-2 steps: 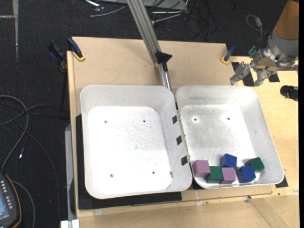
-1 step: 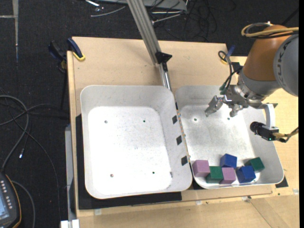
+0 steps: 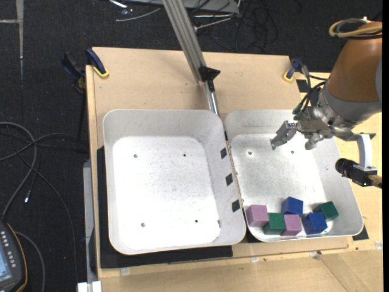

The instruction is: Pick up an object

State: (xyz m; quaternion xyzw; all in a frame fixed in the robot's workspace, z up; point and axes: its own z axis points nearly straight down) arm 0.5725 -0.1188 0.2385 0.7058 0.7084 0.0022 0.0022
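Gripper [image 3: 297,137] hovers over the right bin [image 3: 265,121], fingers apart and empty, blocks [image 3: 292,216] clustered near its front edge

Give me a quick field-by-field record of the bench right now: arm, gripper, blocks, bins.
arm: reaches in from the right, over the right bin
gripper: above the bin's far half, fingers apart, nothing between them
blocks: six, clustered at the right bin's near edge
colours: pink block, second pink block, blue block, second blue block, green block, second green block
left bin: beside the right one, no blocks
pick: not yet done
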